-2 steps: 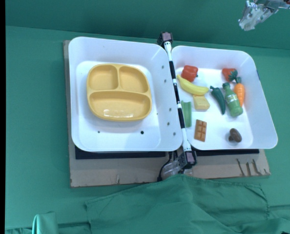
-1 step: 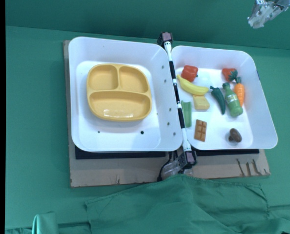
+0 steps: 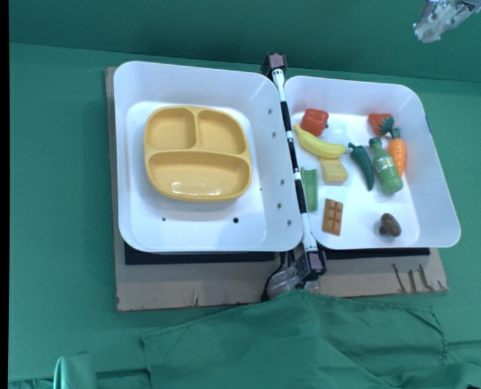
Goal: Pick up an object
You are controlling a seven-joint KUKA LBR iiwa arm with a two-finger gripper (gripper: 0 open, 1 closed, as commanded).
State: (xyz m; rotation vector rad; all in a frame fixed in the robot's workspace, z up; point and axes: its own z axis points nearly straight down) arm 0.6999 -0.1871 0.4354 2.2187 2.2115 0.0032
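Gleaming smooth, a curved banana [image 3: 320, 144] beside a squat pepper [image 3: 314, 121].

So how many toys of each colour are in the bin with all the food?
Red: 2
Yellow: 2
Green: 3
Orange: 2
Brown: 1
Total: 10

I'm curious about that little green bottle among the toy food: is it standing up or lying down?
Lying down. The green bottle rests on its side on the right bin's floor, cap toward the far rim, beside the carrot.
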